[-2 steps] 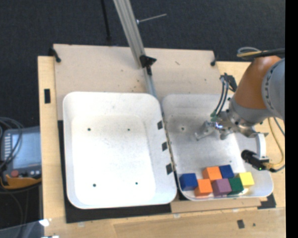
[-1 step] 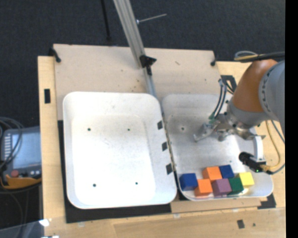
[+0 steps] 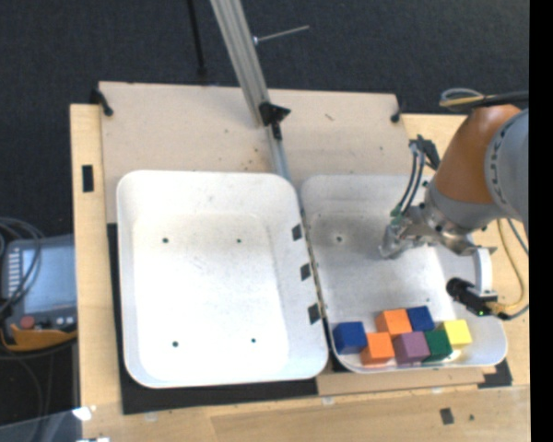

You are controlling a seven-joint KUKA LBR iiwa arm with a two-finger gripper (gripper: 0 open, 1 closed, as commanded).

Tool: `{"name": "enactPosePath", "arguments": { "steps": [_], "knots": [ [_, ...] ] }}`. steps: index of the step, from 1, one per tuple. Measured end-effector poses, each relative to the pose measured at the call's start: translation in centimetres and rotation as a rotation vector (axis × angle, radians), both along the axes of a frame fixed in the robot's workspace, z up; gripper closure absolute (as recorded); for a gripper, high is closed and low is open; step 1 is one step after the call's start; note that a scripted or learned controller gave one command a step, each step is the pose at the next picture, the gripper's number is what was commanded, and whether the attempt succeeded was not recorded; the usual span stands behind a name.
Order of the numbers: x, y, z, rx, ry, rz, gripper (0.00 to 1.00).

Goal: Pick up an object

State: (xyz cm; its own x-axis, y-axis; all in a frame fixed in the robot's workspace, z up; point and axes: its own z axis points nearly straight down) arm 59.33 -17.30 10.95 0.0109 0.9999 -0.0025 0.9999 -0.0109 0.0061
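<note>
Arm enters from 3 o'clock; gripper [image 3: 394, 243] hangs over the right bin [image 3: 350, 212], near its middle. Jaws too blurred and small to read, cannot tell whether clenched or released, nothing visibly between them. Blocks clustered at the bin's 5 o'clock corner: blue block [image 3: 349, 336], orange blocks [image 3: 395, 321], purple block [image 3: 410, 346], green block [image 3: 438, 343], yellow block [image 3: 457, 331], touching, apart from gripper. Left bin [image 3: 212, 274] at 9 o'clock on the desk [image 3: 194, 118].

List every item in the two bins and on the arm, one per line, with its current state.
gripper: low over the right bin's bare floor, apart from the blocks
blue block: resting alone, left of the cluster
cluster of blocks: orange, blue, purple, green and yellow, packed together at the near edge
right bin: holds all the blocks
left bin: floor bare, with dark specks
</note>
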Motion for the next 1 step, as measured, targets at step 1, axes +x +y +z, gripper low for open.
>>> {"name": "enactPosePath", "arguments": {
  "steps": [1],
  "knots": [
    [0.43, -0.08, 4.39, 0.002, 0.0, 0.009, 1.0]
  ]
}}
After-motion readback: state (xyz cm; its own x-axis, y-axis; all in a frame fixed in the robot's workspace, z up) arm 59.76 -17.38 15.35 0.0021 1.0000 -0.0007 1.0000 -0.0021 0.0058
